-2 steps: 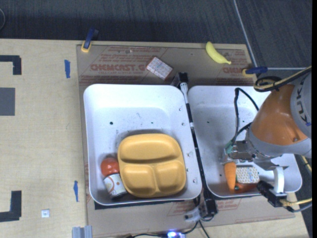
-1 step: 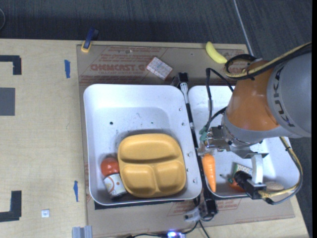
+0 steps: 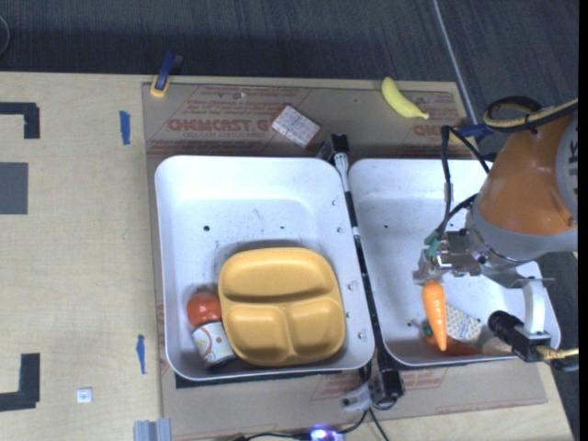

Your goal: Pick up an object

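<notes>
Carrot (image 3: 435, 314) lengthwise near-vertical, tip down (right bin (image 3: 395, 200))

Two bins sit side by side on the counter (image 3: 73, 274), touching along their inner rims. The left bin (image 3: 184, 191) holds a tray (image 3: 280, 303) toward its near side, with a small bottle (image 3: 208, 327) at the tray's left. In the right bin (image 3: 395, 191), a carrot (image 3: 435, 314) lies near the front wall, a packet (image 3: 462, 323) just to its right. Behind the bins, a banana (image 3: 402, 99) lies at the right and a card (image 3: 295, 125) at the middle.
</notes>
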`<state>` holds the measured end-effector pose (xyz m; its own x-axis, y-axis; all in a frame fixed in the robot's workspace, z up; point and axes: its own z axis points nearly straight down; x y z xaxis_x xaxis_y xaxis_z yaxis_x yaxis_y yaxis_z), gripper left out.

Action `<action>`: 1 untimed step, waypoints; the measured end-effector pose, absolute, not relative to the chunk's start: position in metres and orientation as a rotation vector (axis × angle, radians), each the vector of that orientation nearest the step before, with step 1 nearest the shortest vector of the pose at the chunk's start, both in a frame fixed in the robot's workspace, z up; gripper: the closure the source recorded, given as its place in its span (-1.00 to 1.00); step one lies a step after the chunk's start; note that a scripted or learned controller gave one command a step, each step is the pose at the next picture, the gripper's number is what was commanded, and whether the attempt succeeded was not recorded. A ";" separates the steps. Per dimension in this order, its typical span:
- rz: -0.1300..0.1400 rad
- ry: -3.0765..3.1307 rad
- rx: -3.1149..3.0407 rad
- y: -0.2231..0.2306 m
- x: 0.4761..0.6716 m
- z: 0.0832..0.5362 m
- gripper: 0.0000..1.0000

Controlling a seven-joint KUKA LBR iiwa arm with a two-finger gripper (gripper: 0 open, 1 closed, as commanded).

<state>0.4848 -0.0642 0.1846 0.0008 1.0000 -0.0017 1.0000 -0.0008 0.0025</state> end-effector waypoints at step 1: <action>0.004 2.217 2.217 -0.064 0.486 0.195 1.00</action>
<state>0.4861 -0.0638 0.1947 0.0000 1.0000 -0.0024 1.0000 0.0000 0.0062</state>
